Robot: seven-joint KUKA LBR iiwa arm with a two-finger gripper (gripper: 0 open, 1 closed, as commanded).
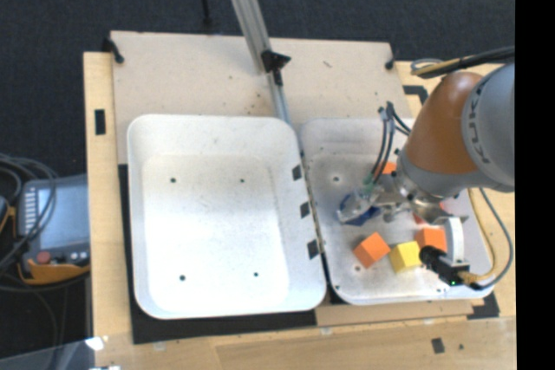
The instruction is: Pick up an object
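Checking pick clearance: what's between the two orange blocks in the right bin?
Camera view: a yellow cube lies between the view-left orange block and the view-right orange block.

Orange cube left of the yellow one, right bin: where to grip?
Probably from above. The orange cube sits flat but askew to the bin, so rotate to pinch two opposite side faces. The yellow block crowds its right; stay clear there.

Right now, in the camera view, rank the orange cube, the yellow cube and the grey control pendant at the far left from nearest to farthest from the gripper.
1. Orange cube: in the right white bin, just below the gripper in the view.
2. Yellow cube: same bin, right of the orange one.
3. Grey control pendant: far left edge of the view.
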